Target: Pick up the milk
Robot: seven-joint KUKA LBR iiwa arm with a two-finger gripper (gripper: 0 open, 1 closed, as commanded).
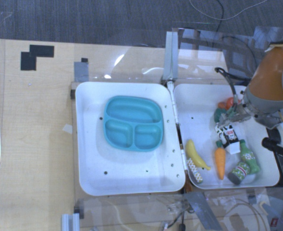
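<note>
the arm came in from the right over the right bin [199,97]. its gripper [231,115] hung low just above the milk [230,137], a small black and white carton near the middle of that bin. i could not tell if the gripper was open or shut, or if it had hold of anything. an orange carrot [220,162] and a yellow banana [196,154] lay near the milk. a green bottle [245,163] lay just beside it. a blue tray [133,122] sat in the left bin [91,143].
</note>
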